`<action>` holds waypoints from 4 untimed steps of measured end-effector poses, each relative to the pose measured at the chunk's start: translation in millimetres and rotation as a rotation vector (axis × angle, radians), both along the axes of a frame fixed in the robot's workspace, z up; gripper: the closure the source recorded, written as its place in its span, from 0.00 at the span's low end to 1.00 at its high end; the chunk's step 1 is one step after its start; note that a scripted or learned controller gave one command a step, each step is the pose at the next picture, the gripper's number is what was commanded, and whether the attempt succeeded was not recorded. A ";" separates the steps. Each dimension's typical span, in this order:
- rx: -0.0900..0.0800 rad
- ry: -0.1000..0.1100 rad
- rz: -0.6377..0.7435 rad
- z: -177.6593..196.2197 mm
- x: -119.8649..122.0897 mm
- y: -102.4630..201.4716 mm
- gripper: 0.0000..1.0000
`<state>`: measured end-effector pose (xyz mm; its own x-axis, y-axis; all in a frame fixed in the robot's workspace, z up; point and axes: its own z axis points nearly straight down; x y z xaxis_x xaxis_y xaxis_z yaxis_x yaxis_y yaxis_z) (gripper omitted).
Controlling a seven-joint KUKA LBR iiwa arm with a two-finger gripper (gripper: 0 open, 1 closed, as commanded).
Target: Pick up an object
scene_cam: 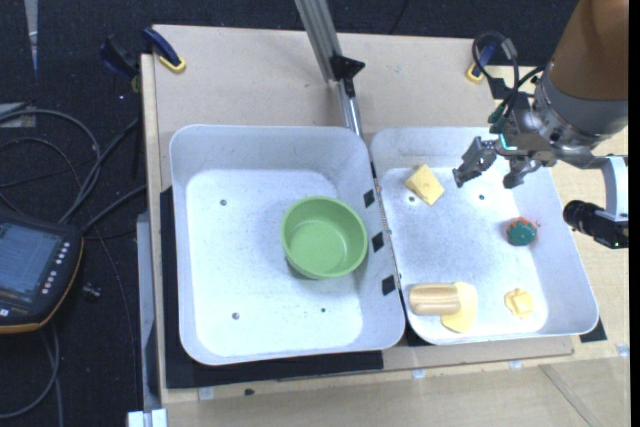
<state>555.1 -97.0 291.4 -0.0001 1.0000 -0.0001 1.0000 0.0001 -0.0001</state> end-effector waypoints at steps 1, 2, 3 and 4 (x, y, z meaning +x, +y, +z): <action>0.000 0.000 0.000 0.0 0.0 0.0 0.00; 0.000 0.004 0.000 -46.2 -8.5 -0.2 0.00; 0.001 0.005 0.000 -103.7 -1.1 -3.7 0.00; 0.000 0.004 0.000 -146.5 -3.6 -6.9 0.00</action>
